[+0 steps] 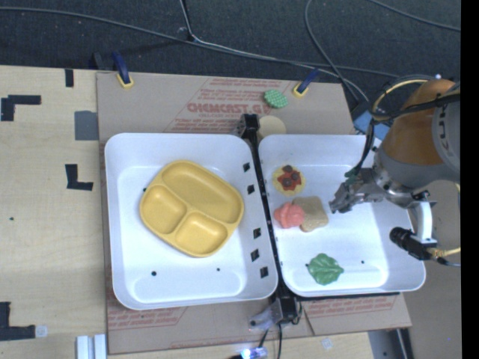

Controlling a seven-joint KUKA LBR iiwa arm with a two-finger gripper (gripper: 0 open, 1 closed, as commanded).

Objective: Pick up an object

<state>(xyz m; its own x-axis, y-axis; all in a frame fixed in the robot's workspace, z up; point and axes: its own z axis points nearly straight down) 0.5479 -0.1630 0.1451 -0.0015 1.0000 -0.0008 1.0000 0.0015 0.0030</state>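
Red "CHEMCAST" print on cardboard sheet (217,99)

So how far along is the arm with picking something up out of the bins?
Done: the arm has reached into the right bin; its gripper sits low beside the tan piece and pink piece. In hand: nothing visibly held. Left: grasp and lift one item; the round red-topped piece and green leaf also lie untouched. The yellow tray rests in the left bin.

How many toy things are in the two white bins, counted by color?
Yellow: 1, the divided plate in the left bin
Green: 1, the leafy piece
Pink: 1, the lumpy piece
Tan: 1, the flat piece
Yellow-and-red: 1, the round piece
Total: 5, four of them in the right bin
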